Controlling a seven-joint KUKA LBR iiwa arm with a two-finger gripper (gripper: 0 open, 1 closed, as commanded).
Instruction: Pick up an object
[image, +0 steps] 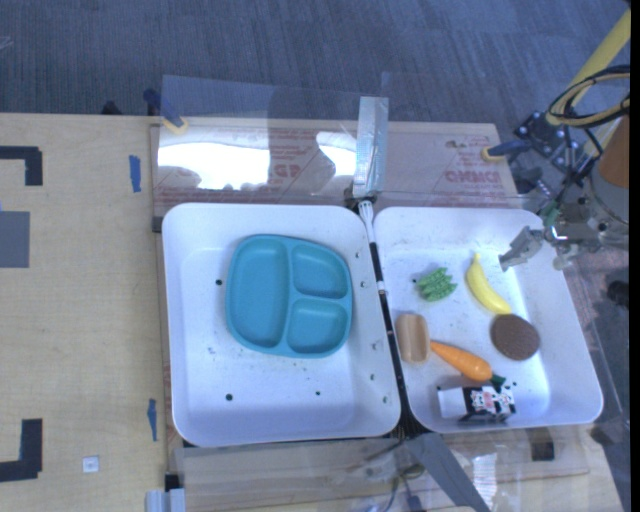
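Just now the claw (528, 246), its fingers apparently apart and holding nothing, hangs by the right bin's (570, 400) far right edge, with the banana (486, 286) just beside it, long axis running toward the near edge.

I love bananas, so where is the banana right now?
The banana lies in the right bin, toward its far side, between the green broccoli piece and the brown disc.
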